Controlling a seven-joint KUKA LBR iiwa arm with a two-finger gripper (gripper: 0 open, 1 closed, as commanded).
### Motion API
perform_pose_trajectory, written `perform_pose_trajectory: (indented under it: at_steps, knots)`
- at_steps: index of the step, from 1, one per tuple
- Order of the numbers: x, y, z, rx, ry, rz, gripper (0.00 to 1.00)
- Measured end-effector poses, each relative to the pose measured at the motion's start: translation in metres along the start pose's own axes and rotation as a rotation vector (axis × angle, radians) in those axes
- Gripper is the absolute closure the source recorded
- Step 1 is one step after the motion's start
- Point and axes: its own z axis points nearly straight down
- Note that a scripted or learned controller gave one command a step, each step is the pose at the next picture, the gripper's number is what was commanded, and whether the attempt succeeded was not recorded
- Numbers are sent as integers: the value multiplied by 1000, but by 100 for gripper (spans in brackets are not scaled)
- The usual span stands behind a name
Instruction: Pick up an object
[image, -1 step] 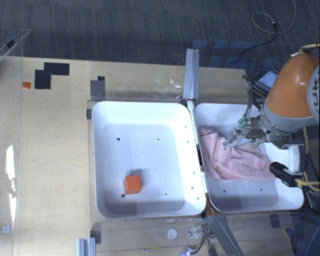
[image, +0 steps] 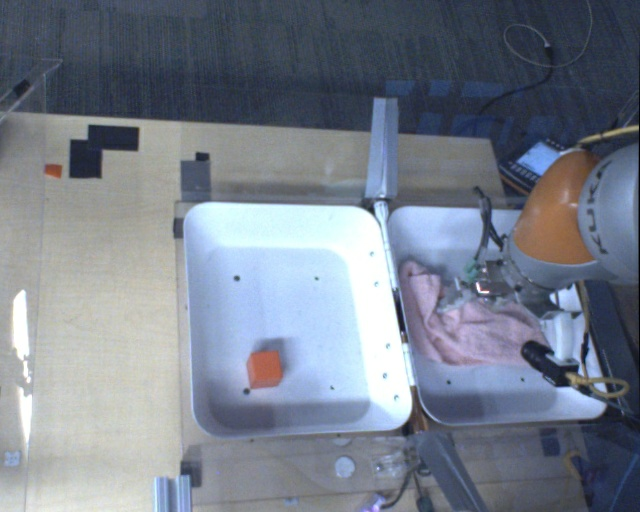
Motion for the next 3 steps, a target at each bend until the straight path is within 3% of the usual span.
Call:
perform_pose_trajectory:
  at_steps: [1,2,3]
  knots:
    - [23,45,6,-5,-1,-188,0]
    - [-54,36,-41,3,-2,48,0]
    - [-20,68,1,6,0,90,0]
